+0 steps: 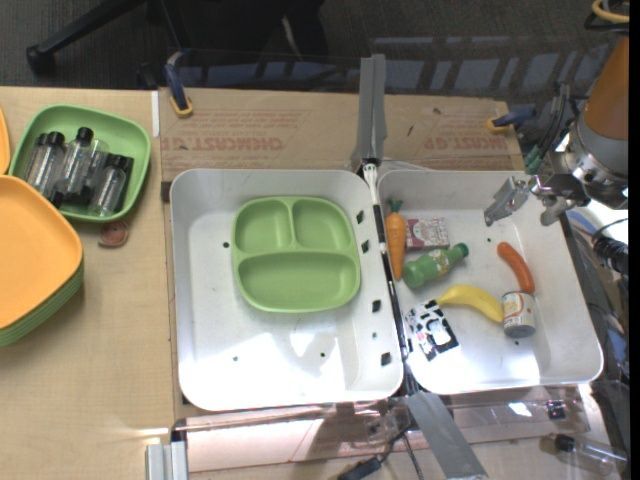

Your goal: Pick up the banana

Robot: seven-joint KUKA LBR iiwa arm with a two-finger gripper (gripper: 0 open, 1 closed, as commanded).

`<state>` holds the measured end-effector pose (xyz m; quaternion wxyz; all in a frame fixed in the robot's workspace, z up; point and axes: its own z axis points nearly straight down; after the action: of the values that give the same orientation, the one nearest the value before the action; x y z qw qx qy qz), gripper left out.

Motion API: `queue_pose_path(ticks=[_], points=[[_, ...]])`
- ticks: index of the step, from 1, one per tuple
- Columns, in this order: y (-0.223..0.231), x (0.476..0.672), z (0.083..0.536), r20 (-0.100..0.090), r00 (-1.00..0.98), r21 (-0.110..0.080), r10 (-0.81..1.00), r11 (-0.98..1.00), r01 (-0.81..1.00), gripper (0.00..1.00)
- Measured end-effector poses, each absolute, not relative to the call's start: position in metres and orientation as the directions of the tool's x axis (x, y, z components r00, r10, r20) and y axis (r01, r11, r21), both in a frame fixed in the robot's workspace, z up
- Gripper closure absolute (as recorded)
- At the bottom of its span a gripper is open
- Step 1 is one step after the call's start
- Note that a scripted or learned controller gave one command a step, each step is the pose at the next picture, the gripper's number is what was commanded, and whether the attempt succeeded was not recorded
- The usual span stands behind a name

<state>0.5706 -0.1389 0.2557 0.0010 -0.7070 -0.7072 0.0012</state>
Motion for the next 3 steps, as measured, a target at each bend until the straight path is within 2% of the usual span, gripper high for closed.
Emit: queue_pose_path(ticks=[1, 2, 3], points=[[-0.163, 0.530, 0.092, 0.000, 0.145, -0.002, 0.989, -0.145, 0.989, 0.00], [-0.134, 0.477, 0.091, 0.001, -0.213, -0.002, 0.977, 0.213, 0.977, 0.00], [-0.134, 0.477, 0.100, 0.002, -0.209, -0.002, 0.978, 0.209, 0.978, 1.00]])
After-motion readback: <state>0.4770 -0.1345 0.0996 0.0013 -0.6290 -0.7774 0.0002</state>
